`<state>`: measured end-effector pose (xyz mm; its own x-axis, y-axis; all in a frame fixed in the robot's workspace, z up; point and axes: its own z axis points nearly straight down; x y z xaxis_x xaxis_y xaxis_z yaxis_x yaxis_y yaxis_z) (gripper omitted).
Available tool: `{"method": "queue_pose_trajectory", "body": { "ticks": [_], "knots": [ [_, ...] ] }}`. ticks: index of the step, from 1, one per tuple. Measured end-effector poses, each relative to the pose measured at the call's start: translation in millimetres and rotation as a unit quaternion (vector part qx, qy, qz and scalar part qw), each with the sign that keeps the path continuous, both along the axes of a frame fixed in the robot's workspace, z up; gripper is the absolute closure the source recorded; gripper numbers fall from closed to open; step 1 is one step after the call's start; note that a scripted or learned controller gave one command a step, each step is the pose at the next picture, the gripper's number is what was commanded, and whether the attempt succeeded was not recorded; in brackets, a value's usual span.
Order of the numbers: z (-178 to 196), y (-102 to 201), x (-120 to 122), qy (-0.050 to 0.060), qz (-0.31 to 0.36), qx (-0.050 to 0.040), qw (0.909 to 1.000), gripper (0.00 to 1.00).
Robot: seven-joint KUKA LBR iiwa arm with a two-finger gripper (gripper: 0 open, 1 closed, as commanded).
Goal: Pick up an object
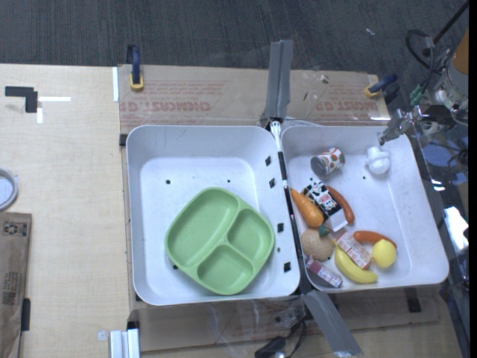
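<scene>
Cardboard sheet (223,95), laid behind the two bins: red block lettering is printed along it, seen upside down and mirrored from this camera; a word resembling "CHEMCAST" can be made out, the rest is not legible. A second run of the same red print is carried on the right-hand part.

Brown paper bag (13,267), at the left edge: a recycling symbol is printed; the small text below is too fine to be read.

Toy foods (339,233) clustered in right bin (417,215)
</scene>
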<state>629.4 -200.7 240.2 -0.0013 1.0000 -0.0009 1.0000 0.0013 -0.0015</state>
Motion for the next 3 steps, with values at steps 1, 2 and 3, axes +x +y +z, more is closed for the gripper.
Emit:
{"method": "queue_pose_trajectory", "body": {
  "ticks": [1,2,3],
  "knots": [
    [-77,57,30,0.0,0.122,0.0003,0.9925,0.0],
    [-143,96,32,-0.004,0.265,-0.0017,0.9643,0.0],
    [-132,95,33,-0.007,0.263,-0.003,0.9647,1.0]
  ]
}}
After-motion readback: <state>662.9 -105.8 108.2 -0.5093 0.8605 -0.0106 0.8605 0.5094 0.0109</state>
